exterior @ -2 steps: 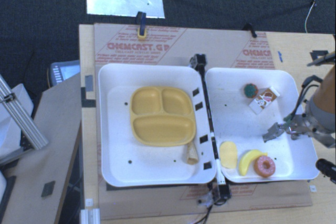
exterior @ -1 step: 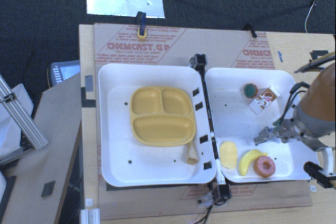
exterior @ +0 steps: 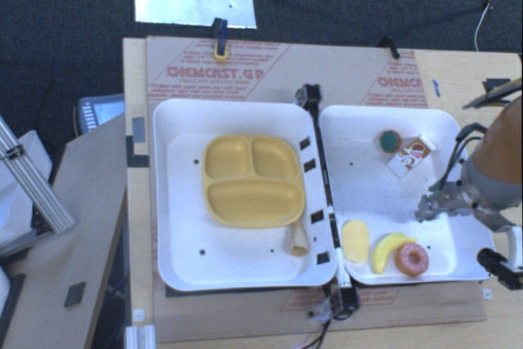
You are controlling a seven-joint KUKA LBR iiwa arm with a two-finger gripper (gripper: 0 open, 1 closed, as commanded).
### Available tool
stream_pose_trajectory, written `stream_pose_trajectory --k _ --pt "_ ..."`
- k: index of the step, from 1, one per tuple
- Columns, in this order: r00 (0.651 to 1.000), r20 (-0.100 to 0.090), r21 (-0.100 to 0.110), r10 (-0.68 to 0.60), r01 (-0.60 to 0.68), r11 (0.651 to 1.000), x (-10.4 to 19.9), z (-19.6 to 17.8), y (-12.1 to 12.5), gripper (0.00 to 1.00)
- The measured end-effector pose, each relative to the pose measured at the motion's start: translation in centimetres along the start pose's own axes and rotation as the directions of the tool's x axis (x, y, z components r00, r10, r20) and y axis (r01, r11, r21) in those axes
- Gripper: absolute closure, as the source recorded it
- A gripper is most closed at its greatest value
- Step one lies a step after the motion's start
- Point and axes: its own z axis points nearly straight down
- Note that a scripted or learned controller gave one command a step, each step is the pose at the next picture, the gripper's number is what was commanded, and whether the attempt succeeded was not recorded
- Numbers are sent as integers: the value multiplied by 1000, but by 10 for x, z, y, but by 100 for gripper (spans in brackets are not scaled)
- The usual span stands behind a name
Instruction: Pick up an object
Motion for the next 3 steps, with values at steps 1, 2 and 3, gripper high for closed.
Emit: stream_pose_trajectory --k 1,2,3 --pt "1000 1 -3 -3 3 1000 2 -53 -8 100" --pt "1000 2 -4 -3 3 1000 1 -95 -6 100" --pt "1000 -3 0 -9 9 1000 51 -88 6 100"
